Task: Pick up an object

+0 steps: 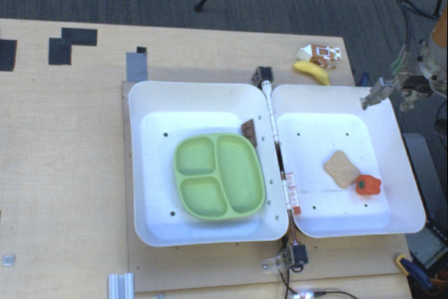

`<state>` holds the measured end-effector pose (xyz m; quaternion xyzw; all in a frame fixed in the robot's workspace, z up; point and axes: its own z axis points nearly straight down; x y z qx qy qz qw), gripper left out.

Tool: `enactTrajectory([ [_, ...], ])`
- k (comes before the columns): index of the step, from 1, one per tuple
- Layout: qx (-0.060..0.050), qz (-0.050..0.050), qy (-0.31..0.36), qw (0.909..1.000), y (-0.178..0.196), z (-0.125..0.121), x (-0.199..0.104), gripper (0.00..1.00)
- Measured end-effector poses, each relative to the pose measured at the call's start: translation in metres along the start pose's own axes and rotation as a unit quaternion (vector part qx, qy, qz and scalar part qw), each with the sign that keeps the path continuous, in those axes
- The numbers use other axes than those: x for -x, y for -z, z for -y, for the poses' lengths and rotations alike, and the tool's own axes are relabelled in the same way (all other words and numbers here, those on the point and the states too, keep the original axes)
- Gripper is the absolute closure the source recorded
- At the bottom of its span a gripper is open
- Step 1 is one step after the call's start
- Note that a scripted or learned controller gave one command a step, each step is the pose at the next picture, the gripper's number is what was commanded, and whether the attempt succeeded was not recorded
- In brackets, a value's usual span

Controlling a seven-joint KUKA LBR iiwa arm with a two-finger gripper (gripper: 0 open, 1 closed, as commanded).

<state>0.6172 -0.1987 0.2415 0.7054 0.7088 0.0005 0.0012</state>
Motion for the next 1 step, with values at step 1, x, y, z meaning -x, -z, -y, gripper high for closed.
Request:
enactTrajectory([
  [1, 0.001, 0.0, 0.0, 1.0, -0.1443, 0.0463, 0.0062, 0.0],
])
